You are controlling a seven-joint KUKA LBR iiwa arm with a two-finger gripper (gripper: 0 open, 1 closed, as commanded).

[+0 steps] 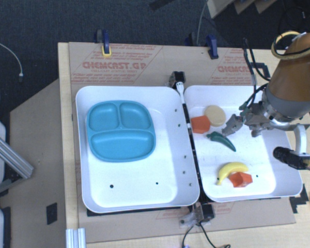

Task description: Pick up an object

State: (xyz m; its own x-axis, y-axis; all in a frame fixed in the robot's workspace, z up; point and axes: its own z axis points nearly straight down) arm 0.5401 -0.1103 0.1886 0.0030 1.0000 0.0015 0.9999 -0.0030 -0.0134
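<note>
Pepper (221, 140) lies in the right bin (284, 187), just beside the orange block (200, 124); gripper (243, 123) hovers near it, fingers apart and empty; best to descend centred over the pepper, straddling its narrow width

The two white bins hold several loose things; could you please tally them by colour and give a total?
Blue: 1, divided plate
Orange-red: 2, block, block
Beige: 1, round disc
Green: 1, pepper
Yellow: 1, banana
Total: 6
</note>
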